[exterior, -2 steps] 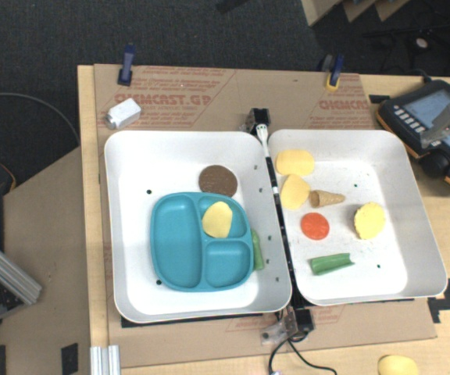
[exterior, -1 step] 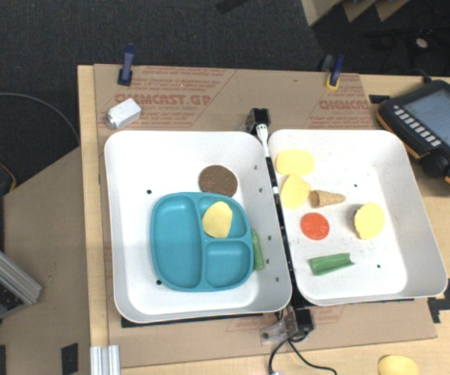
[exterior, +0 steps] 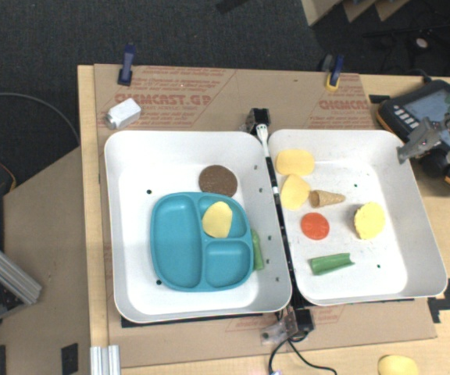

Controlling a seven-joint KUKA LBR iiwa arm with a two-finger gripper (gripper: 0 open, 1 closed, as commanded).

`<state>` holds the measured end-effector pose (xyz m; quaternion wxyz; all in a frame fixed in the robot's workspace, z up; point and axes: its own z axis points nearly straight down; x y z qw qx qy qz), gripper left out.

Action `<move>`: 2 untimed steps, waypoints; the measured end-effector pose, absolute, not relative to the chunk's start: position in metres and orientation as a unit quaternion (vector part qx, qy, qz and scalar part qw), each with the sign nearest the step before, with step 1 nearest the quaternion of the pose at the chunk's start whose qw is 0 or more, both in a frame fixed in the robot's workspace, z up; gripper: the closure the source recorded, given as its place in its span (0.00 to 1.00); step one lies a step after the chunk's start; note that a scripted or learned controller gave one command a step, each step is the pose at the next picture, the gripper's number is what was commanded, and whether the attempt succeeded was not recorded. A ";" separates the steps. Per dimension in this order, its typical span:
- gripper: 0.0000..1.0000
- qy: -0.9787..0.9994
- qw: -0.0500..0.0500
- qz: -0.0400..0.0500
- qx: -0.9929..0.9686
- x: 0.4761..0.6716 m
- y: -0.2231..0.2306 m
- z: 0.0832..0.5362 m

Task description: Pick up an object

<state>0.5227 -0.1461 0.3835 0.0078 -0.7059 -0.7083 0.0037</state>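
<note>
The right bin (exterior: 412, 209) holds two yellow pieces (exterior: 295, 162) (exterior: 294, 192), a small cone (exterior: 326, 198), a red disc (exterior: 315, 226), a yellow lemon-like piece (exterior: 369, 220) and a green piece (exterior: 331, 263). In the left bin (exterior: 123, 209) lies a teal divided plate (exterior: 182, 244) with a yellow piece (exterior: 217, 219) on it. A brown disc (exterior: 219, 180) sits just behind the plate, and a green strip (exterior: 256, 250) lies at the plate's right side. My gripper (exterior: 424, 141) hangs at the right bin's far right corner, above the rim, away from all the objects.
A white block (exterior: 123, 113) lies on the cardboard behind the left bin. Blue clamps (exterior: 126, 65) (exterior: 334, 70) stand at the back edge. A black device (exterior: 408, 112) sits behind the right bin, and a yellow object (exterior: 397, 364) lies at the front right.
</note>
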 end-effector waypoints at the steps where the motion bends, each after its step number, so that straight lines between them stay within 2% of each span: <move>1: 0.00 -0.709 -0.009 -0.006 -0.706 0.513 -0.121 0.546; 2: 0.00 -0.710 0.007 0.005 -0.705 0.477 -0.046 0.400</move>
